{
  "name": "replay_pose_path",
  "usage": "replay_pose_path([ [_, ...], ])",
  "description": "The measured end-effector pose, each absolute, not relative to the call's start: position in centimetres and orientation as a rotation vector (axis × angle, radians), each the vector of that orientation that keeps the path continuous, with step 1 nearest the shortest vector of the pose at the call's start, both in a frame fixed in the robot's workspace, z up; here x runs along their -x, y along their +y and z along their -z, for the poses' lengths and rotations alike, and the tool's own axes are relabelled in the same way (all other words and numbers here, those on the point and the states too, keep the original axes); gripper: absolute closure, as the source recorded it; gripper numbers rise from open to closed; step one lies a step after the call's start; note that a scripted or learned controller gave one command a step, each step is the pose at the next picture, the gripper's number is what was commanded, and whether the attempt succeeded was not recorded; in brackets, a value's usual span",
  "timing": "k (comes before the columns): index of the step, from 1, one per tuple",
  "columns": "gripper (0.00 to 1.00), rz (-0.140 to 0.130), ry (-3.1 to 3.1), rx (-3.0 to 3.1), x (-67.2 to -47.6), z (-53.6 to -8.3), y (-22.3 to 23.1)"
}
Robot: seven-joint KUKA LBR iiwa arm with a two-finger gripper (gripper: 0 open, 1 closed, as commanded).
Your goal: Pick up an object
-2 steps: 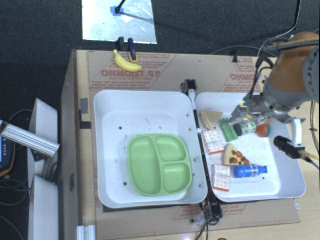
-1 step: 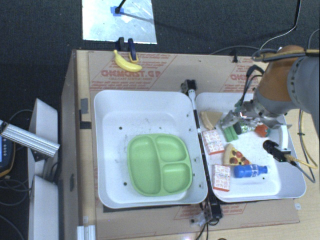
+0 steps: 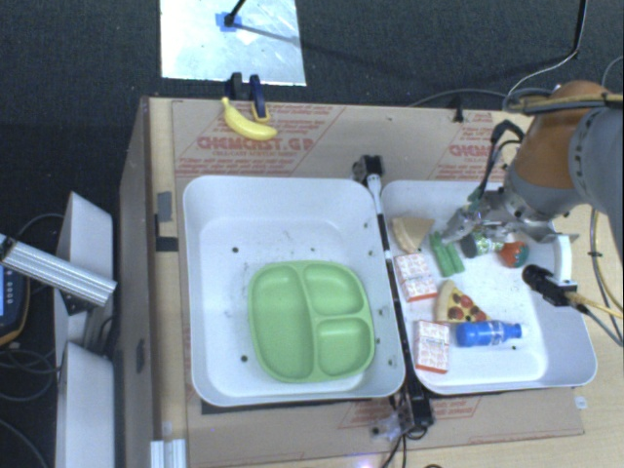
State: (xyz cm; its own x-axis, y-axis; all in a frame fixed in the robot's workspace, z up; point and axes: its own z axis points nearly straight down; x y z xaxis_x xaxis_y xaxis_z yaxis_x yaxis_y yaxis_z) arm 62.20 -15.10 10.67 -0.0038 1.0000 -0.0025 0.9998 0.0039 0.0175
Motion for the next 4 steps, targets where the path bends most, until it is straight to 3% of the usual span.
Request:
replay_pose_path([
  [1, 1.00, -0.024, 2.204, -2.196, -62.5, -12.2, -15.4],
  [2, 0.00, -0.023, 2.205, -2.197, -62.5, -12.1, -15.4],
  [4, 0.00, -0.027, 2.204, -2.195, -62.2, -10.3, -11.6],
])
